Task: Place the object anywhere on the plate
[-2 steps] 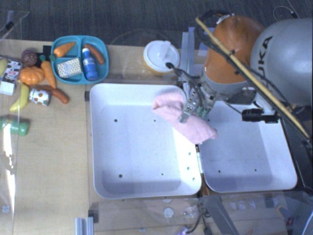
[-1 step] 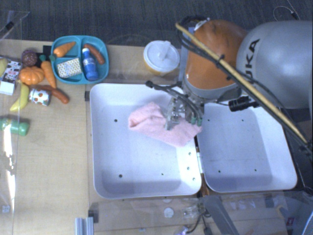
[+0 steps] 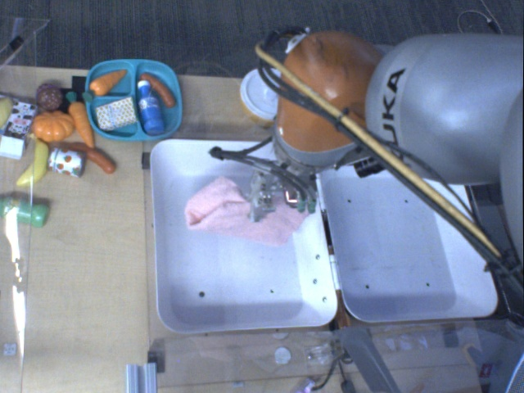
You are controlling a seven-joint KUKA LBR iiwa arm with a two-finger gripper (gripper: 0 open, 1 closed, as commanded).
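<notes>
A crumpled pink cloth (image 3: 225, 209) lies in the left white bin (image 3: 237, 301), toward its back. My gripper (image 3: 264, 203) hangs over the cloth's right part, right at or on the fabric, and covers a patch of it. A blue sectioned plate (image 3: 168, 80) sits on the bench at the back left, apart from the bin; it holds a toy carrot, a blue bottle, a sausage and a checked piece. A white and yellow plate (image 3: 255, 97) peeks out behind the orange wrist band.
The right white bin (image 3: 409, 268) lies under the arm. Toy foods (image 3: 61, 137) are scattered on the wooden bench left of the bins, with a green object (image 3: 29, 212) near the left edge. The arm's bulk covers the back right.
</notes>
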